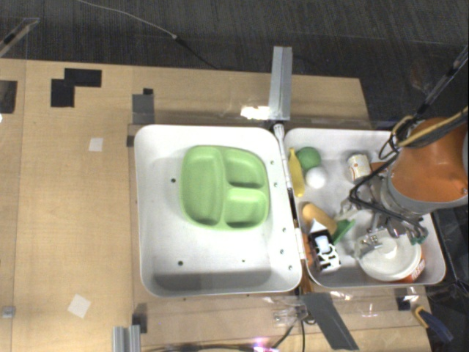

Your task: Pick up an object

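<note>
Near edge, right bin [440, 273]: white bowl [388, 259], black-and-white toy [325, 254]. Gripper [374, 235] sits low over the bowl's rim amid the clutter; open or closed, cannot tell. Nothing visibly lifted, so pick judged not yet done. Farther back: white ball [315, 177], green ball [308, 156], can [357, 165]. Left bin [157, 196]: green tray [223, 186].

overhead camera (slanted), both bins [146, 218] framed
</note>
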Controlling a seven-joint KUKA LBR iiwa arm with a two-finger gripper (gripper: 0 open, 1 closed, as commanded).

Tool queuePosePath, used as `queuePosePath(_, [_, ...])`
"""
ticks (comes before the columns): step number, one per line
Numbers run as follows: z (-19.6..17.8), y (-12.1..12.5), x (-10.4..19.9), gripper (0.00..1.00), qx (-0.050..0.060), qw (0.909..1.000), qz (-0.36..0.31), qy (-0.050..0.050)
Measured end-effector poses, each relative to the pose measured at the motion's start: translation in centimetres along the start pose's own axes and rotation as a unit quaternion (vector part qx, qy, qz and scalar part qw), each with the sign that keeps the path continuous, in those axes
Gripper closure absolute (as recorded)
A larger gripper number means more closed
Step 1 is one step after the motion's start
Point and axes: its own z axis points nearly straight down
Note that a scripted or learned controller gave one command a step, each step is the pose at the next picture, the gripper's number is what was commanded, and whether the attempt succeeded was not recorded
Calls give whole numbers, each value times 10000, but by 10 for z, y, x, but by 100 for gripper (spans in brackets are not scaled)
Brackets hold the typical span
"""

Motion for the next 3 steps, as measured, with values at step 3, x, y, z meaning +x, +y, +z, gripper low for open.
queuePosePath(3, [0, 43, -15, 0, 1, 9941, 1087, 22])
